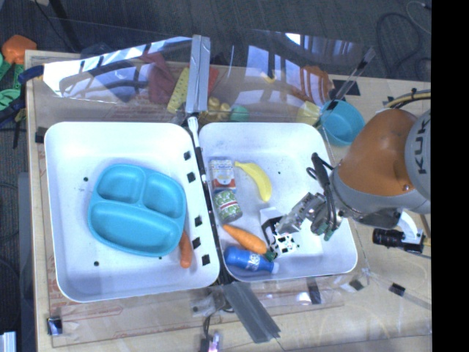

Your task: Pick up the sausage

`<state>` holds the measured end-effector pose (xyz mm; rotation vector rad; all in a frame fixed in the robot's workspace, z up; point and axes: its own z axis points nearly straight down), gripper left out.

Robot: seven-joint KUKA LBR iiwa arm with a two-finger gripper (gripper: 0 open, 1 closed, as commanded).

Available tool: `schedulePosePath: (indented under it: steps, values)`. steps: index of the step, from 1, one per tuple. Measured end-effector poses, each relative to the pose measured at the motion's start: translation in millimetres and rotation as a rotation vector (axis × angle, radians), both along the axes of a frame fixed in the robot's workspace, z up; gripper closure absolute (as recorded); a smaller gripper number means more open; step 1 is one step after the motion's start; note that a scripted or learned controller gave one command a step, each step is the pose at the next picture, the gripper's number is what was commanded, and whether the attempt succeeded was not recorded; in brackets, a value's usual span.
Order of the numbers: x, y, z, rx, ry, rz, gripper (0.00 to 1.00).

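The sausage [185, 250], a short reddish-brown link, lies in the left bin [66, 270] against its right wall, just beside the blue divided tray [137, 209]. My gripper [281, 238] is low in the right bin [337, 248], near its front, pointing left. It hangs just right of an orange carrot [245, 238] and above a blue bottle [249, 260]. The bins' shared wall and the carrot lie between my gripper and the sausage. I see nothing held in the gripper.
In the right bin, a yellow banana [258, 179], a green can [228, 205] and a white packet [222, 171] lie behind the carrot. A blue cup [341, 122] stands outside the back right corner. The arm's orange band [377, 156] overhangs the right rim.
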<state>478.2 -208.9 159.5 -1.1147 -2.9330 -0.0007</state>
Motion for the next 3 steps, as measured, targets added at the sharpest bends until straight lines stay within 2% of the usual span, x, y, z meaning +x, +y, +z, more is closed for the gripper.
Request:
schedulePosePath:
  steps: [1, 2, 3]
  values:
    - [-1, 0, -21, 0.001, 0.000, 0.170, 1.00]
    - [1, 0, 15, -0.003, -0.006, 0.208, 1.00]
    - [0, 0, -12, 0.001, -0.001, 0.333, 1.00]
